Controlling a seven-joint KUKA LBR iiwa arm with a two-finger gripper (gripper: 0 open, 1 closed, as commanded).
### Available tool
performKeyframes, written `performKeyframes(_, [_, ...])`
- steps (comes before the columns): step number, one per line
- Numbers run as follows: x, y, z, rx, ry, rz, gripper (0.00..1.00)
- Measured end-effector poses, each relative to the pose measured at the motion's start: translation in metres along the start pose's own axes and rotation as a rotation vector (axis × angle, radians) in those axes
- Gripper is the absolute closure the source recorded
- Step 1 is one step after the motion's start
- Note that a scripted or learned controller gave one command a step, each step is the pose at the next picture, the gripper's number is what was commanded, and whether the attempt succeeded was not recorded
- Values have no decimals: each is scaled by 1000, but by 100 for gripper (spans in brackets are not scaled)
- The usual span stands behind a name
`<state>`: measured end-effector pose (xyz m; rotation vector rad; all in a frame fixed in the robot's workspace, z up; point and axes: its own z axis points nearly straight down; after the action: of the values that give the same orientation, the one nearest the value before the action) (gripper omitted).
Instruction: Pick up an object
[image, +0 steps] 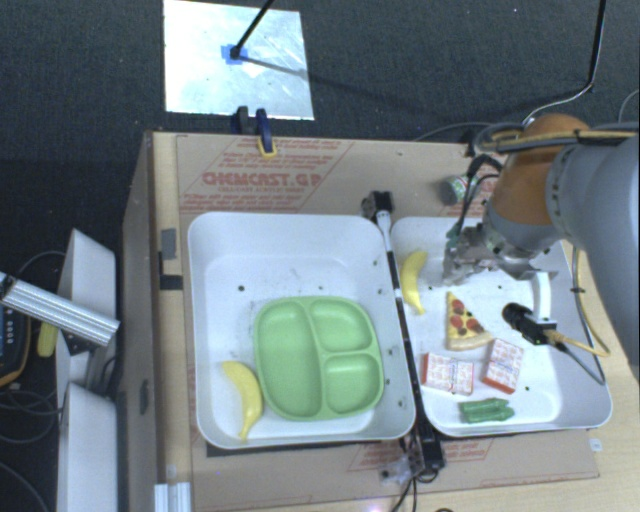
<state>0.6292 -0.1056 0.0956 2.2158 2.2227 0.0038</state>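
I'm seeing the tool (462, 262) hovering over the right white plastic bin (580, 395), grip state unclear, nothing lifted yet.

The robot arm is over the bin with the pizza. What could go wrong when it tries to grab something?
The end effector hangs over bare bin floor between the banana and the pizza slice, so it might close on nothing. The banana lies against the right bin's wall, so there may be little room for a finger there. The pizza slice looks flat and may slip.
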Motion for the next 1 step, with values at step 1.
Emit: performKeyframes(1, [-28, -23, -75, -1, -2, 2, 100])
